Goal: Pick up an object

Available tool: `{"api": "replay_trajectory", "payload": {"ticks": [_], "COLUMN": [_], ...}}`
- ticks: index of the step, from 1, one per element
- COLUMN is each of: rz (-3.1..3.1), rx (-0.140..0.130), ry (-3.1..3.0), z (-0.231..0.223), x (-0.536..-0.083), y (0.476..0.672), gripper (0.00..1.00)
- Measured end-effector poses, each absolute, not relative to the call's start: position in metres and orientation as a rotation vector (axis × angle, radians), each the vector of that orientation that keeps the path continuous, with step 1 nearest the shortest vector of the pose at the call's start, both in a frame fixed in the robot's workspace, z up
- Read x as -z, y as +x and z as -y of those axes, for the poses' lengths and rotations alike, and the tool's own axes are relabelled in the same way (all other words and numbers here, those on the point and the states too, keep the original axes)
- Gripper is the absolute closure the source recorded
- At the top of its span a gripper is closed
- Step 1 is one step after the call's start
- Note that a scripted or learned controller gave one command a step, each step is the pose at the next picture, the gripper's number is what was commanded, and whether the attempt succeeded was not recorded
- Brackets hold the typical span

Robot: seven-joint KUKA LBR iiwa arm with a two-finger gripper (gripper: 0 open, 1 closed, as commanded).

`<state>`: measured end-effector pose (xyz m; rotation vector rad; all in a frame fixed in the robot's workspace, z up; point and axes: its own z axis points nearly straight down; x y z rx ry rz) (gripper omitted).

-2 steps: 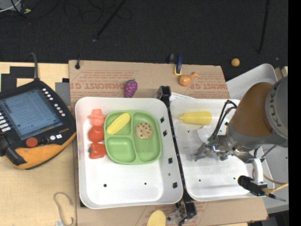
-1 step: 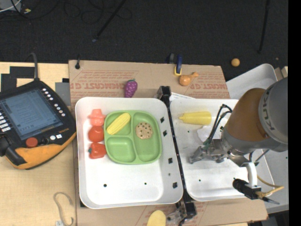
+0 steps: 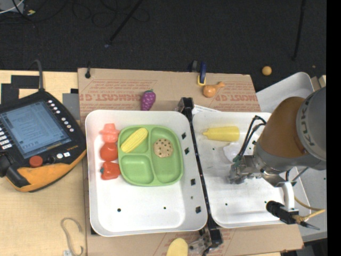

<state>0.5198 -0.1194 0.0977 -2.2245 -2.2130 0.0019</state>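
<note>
The gripper (image 3: 238, 173) sits low in the right bin (image 3: 234, 212), its grasp impossible to judge, so I'd aim it squarely over the yellow bottle (image 3: 221, 134) at 11 o'clock before closing on 1 object.

Flat brown cardboard sheet (image 3: 170, 89) under the two bins, red printed lettering along its far edge, upside down and not legible, large grey robot arm (image 3: 314, 127) at right, dark letters "KU" on its casing, partly cut off
</note>
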Motion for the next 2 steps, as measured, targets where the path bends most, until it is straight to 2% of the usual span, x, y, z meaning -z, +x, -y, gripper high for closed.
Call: {"api": "replay_trajectory", "payload": {"ticks": [1, 2], "rz": [2.221, 2.222], "rx": [0.002, 0.003], "ry": [-2.224, -2.223], "z": [0.124, 0.118], "x": [-0.158, -0.217], "y": [0.526, 0.523], "gripper": [1.00, 1.00]}}
